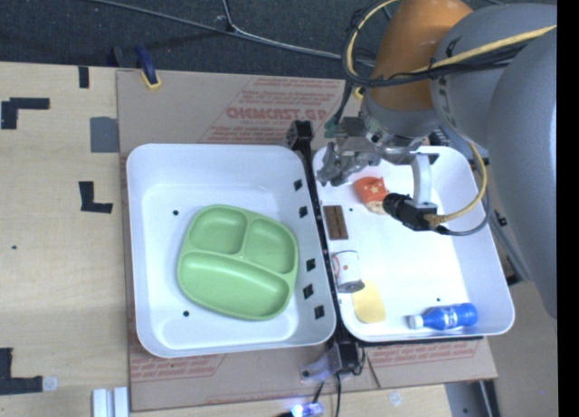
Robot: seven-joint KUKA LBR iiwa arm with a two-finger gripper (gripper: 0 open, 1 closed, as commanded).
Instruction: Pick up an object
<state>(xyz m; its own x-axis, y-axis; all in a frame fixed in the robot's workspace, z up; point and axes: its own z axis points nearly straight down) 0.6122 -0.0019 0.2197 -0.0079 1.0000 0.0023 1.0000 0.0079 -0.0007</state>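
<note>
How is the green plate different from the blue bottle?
The green plate is much bigger than the blue bottle. The plate lies flat in the left bin; the bottle lies on its side in the right bin. The plate has compartments; the bottle has a white cap.

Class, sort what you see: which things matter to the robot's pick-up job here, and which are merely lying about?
Job: gripper; red object beside it; right bin.
Lying about: green divided plate in left bin; blue bottle; yellow piece.
</note>
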